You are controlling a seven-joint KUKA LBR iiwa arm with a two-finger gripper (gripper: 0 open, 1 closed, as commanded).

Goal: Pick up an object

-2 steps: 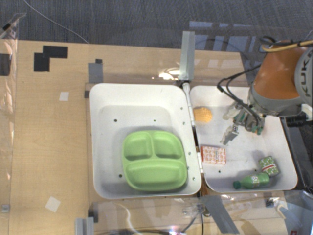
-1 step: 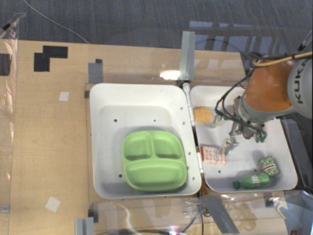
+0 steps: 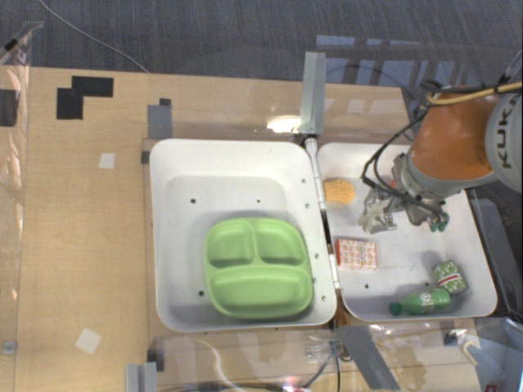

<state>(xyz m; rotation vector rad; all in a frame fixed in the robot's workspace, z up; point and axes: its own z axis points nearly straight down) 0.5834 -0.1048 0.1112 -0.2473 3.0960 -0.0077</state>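
Note:
My gripper [image 3: 381,219] hangs open over the upper middle of the right bin [image 3: 474,219], with nothing between its fingers. A yellow-orange sponge-like piece [image 3: 339,191] lies just to its left, near the bin's divider. A red and white patterned packet [image 3: 356,254] lies flat just below and left of the gripper. A green bottle [image 3: 421,302] lies on its side at the bin's front edge. Above the bottle, a small green and red can [image 3: 448,275] rests near the front right corner.
The left bin [image 3: 188,178] holds a green divided plate [image 3: 259,266] in its front half. A grey post [image 3: 313,92] stands behind the seam between the bins. The arm's orange band [image 3: 453,141] and cables overhang the right bin's back.

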